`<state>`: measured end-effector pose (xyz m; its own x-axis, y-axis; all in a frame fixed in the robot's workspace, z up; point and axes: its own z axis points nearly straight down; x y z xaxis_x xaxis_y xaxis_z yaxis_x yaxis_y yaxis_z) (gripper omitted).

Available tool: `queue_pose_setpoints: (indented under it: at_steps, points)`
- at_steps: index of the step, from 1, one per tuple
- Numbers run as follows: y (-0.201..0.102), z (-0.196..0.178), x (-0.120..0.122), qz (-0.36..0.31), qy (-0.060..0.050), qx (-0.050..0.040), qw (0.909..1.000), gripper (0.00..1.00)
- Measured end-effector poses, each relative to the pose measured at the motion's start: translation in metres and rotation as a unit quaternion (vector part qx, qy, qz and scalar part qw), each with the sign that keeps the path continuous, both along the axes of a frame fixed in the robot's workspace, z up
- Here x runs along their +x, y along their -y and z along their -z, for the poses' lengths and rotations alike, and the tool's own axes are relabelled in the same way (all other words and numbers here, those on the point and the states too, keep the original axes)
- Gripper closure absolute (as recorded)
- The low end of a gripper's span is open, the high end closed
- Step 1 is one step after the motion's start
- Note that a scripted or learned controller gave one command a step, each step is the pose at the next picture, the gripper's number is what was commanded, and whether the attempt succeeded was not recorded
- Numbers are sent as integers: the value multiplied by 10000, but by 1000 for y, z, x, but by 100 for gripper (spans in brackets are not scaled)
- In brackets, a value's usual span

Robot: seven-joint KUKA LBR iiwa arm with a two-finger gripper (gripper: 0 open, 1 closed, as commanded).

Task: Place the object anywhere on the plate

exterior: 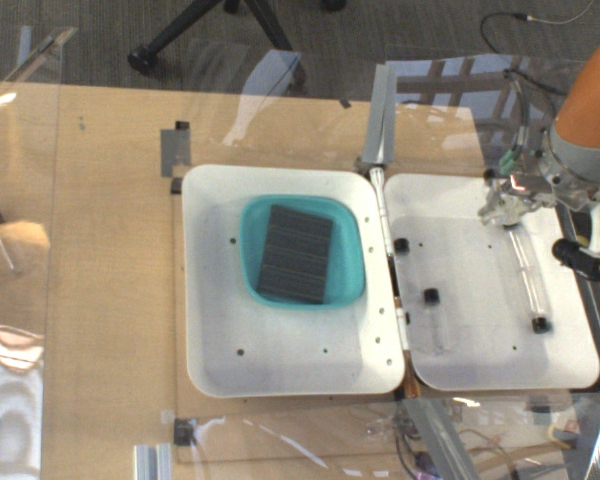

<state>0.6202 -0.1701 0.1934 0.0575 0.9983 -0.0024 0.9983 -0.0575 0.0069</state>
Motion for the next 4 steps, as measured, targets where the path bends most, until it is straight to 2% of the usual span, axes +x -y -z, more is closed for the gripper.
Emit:
queue_pose_setpoints:
  at_steps: [1,2,3,4]
  points:
    - [-74,78,-53,-511,-20,14,9987,100]
    - [-161,7,-74,-1014,3,12,9948,100]
    - [-161,7,-74,-1009,3,11,9949,0]
    - [-149,7,-56,-1062,3,10,9943,0]
